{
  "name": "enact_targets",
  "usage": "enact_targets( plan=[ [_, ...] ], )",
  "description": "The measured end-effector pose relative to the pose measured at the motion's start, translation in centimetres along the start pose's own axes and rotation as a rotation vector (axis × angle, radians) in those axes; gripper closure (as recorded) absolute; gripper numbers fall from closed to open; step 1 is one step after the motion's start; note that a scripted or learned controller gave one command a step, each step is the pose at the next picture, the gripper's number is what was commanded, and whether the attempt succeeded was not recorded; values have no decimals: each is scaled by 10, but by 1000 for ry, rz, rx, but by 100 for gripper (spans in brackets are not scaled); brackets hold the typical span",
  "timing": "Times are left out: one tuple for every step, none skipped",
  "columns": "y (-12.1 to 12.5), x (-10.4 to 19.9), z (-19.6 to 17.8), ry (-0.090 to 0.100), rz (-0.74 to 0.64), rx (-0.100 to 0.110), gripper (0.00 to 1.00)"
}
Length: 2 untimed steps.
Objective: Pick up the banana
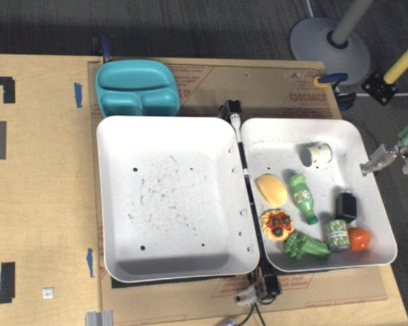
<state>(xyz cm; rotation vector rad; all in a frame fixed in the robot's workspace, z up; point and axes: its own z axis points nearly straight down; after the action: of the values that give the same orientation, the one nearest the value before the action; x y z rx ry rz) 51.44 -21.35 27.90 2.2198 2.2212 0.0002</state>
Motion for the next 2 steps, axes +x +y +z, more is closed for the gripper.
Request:
enact_targets(
  plan=[
    [-36, 63, 164, 2, -43, 2, 0],
    [-34, 105, 191, -8, -451, -5, 0]
  ],
)
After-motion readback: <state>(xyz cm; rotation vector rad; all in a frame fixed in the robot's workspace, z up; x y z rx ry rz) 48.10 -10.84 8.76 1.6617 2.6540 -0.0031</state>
